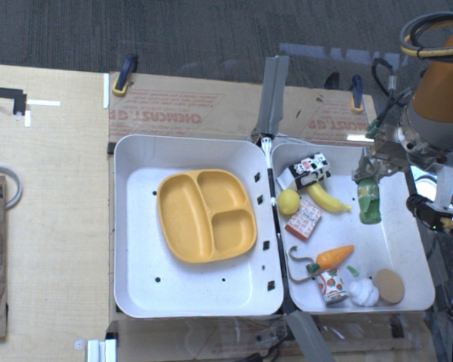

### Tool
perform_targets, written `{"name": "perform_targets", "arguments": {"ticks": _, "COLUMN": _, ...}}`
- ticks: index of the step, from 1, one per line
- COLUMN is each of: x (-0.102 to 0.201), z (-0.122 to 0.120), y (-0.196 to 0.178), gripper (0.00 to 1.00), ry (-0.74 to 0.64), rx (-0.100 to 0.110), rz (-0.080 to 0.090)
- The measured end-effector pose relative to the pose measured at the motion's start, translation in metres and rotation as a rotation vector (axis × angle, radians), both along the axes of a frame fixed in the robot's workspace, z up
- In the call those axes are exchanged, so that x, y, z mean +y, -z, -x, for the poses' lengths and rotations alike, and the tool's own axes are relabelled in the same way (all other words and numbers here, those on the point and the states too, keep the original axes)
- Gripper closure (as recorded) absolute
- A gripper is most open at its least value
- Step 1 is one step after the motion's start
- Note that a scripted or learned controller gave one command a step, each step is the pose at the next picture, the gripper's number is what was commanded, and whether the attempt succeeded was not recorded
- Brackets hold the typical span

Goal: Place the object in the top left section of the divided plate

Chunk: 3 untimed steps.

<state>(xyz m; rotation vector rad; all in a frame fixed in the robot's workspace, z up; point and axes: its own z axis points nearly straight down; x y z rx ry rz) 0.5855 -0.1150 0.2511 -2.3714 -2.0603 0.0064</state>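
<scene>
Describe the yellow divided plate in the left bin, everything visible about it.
The yellow divided plate, plastic by its look, lies flat and right side up in the left white bin, a little above the middle of the bin floor and turned at a slant. It is a rounded rectangle with raised ridges splitting it into three sections: one long section along its left side and two smaller ones on its right. All three sections hold nothing. It touches only the bin floor, clear of the walls.

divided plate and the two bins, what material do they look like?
Divided plate: likely plastic, matte yellow with soft moulded ridges, no sharp glare. Bins, left and right: probably thin white plastic, smooth with rounded corners and a faint sheen; painted metal can't be ruled out.
</scene>
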Motion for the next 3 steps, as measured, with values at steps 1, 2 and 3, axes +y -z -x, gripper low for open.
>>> {"name": "perform_targets", "arguments": {"ticks": 1, "x": 0.064, "z": 0.08, "y": -0.085, "gripper": 1.0, "ry": -0.174, "rx": -0.001, "rz": -0.001}}
{"name": "perform_targets", "arguments": {"ticks": 2, "x": 0.064, "z": 0.08, "y": -0.085, "gripper": 0.0, "ry": -0.174, "rx": 0.0, "rz": -0.001}}
{"name": "perform_targets", "arguments": {"ticks": 3, "x": 0.098, "z": 0.08, "y": -0.117, "gripper": 0.0, "ry": -0.329, "rx": -0.002, "rz": -0.001}}
